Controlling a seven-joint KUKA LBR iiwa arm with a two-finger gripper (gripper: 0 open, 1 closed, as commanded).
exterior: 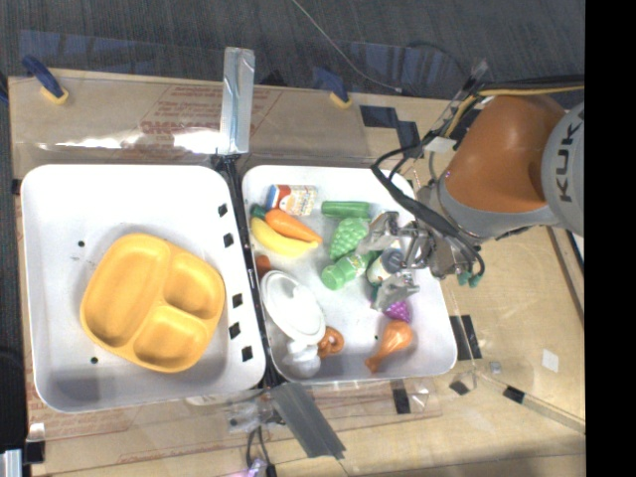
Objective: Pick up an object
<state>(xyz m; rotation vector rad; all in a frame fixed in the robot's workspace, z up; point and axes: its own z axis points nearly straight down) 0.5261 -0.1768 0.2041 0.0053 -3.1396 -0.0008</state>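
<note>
A brown bench (517, 366) taped with clear plastic carries two shallow white bins side by side, with dark carpet across the top of the frame. The left bin (50, 227) holds a yellow divided plate (151, 301) at its centre. The right bin (437, 351) is crowded with toy food: a banana (273, 241) with a carrot (291, 227) lying on it at the upper left, a small can (295, 199) just above them, a dark green cucumber (345, 208) along the top, a green bumpy piece (346, 237) and a light green cylinder (339, 272) in the middle, a white lidded pot (291, 308) at lower left, purple grapes (397, 310) and an orange drumstick (392, 343) at lower right. The grey arm with its orange band (502, 162) reaches in from the right. The claw (395, 258) hangs low over the bin's middle right, just beside the green pieces; whether its grip is released or clenched cannot be told.
</note>
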